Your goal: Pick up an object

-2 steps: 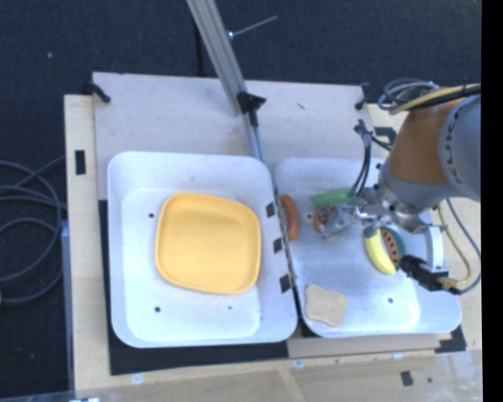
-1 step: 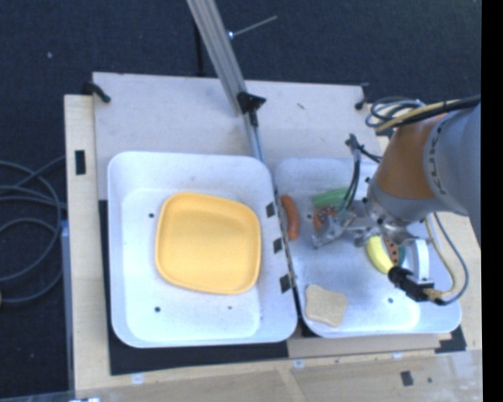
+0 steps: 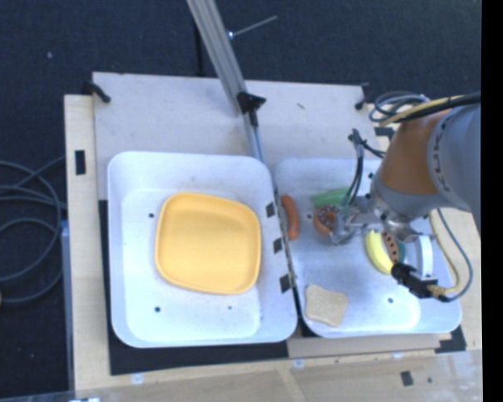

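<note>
The gripper [image 3: 339, 229] hangs low in the right bin [image 3: 360, 308] over a small orange-brown thing [image 3: 325, 220] (near the hot dog [image 3: 290, 216]), and should drop straight onto it before squeezing; I cannot tell its grip.

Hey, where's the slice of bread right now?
In the camera view, the slice of bread lies in the right bin, at its near left corner, below the hot dog and left of the banana.
</note>
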Robot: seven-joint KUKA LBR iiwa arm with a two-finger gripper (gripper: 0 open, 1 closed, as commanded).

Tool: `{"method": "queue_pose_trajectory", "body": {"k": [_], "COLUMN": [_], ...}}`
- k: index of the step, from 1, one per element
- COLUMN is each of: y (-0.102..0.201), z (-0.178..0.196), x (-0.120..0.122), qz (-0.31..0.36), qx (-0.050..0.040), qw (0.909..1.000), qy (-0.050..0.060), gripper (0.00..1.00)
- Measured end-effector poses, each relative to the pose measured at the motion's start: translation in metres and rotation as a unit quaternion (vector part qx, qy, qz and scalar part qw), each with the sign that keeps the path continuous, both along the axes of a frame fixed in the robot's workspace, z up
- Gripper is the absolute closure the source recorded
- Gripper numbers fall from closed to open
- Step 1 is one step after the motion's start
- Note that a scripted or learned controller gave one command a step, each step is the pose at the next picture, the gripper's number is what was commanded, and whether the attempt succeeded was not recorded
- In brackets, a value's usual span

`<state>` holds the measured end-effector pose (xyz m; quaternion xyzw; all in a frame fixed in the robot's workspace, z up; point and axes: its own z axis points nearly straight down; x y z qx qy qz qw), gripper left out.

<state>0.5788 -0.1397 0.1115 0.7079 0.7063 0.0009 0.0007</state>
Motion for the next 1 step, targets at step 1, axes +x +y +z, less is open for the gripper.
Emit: {"method": "queue_pose_trajectory", "body": {"k": [1], "y": [-0.0001], "z": [0.0528], "x": [0.0113], "qz": [0.001], "qx": [-0.0005], "qw": [1.0000], "qy": [-0.002], "gripper": [1.00]}}
